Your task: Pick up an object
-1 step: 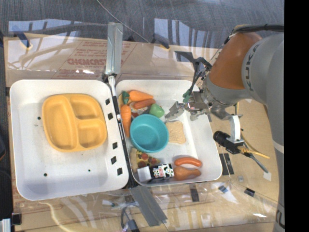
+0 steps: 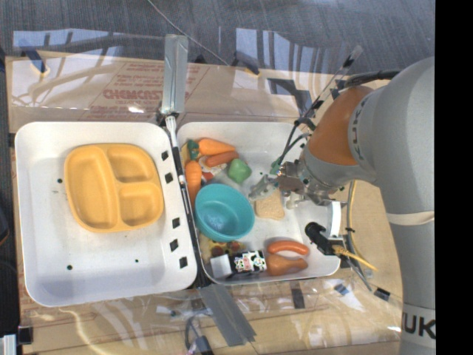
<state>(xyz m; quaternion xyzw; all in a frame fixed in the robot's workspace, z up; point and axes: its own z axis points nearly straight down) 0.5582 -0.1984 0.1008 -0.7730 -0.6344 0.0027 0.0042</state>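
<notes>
My gripper (image 2: pixel 275 188) hangs low in the right bin (image 2: pixel 259 136), reaching in from the right. It is just above a tan slice of toy bread (image 2: pixel 270 210) and right of a green toy piece (image 2: pixel 239 170). A teal bowl (image 2: pixel 223 211) sits to its left. Two orange carrots (image 2: pixel 216 147) (image 2: pixel 193 177) lie along the bin's left side. At the front lie a hot dog (image 2: pixel 287 257) and a small cow-patterned box (image 2: pixel 246 262). I see nothing between the gripper and the bread.
The left bin (image 2: pixel 44 257) holds a yellow divided plate (image 2: pixel 112 185). A divider with black clips (image 2: pixel 177 228) separates the bins. The arm's grey body (image 2: pixel 399 161) covers the right bin's right edge.
</notes>
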